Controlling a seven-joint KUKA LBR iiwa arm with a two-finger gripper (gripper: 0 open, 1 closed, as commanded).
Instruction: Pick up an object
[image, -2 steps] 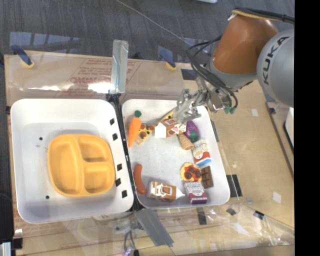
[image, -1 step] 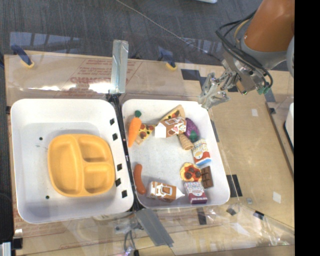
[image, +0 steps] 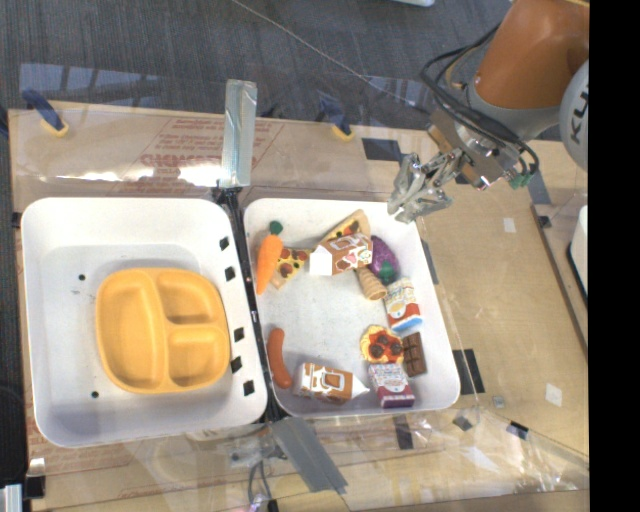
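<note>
My gripper (image: 410, 196) hangs above the far right corner of the right bin (image: 330, 330), its fingers spread open with nothing between them. Below it the bin holds toy food: a carrot (image: 267, 258), a pizza slice (image: 291, 265), a small brown carton (image: 346, 253), a purple eggplant (image: 385, 260), an ice cream cone (image: 371, 282), a red, white and blue can (image: 402, 306), a round pizza piece (image: 380, 345), a chocolate bar (image: 413, 354), a sausage (image: 279, 358), a milk carton (image: 326, 381) and a pink packet (image: 391, 384).
The left bin (image: 60, 390) holds a yellow divided tray (image: 162, 328). A black divider runs between the bins. The bench to the right of the bins is bare cardboard under plastic film. A silver tape strip (image: 238, 130) stands behind the bins.
</note>
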